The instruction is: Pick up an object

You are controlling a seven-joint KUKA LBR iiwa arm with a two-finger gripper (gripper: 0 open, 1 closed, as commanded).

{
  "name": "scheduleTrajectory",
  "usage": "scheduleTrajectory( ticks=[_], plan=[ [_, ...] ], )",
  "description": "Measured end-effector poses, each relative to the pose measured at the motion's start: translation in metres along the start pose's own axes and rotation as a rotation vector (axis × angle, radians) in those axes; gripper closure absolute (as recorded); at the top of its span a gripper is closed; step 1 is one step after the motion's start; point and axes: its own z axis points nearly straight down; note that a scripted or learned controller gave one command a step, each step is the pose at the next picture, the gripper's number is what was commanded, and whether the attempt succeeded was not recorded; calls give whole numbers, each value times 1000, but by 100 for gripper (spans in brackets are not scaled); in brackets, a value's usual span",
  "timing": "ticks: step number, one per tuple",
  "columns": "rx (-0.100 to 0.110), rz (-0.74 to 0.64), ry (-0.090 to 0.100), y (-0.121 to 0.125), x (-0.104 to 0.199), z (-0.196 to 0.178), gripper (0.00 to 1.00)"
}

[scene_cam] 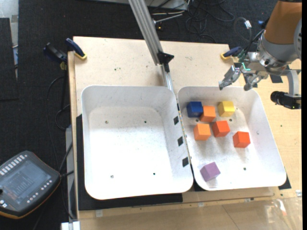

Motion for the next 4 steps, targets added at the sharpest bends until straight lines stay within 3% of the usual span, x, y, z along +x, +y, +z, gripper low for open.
scheduleTrajectory(
  ticks=[1,3,4],
  plan=[
    [-4,-2,-2,1,0,-3,0],
    [0,-2,-1,14,-6,111,0],
    [-24,-1,-8,20,-8,133,0]
  ],
)
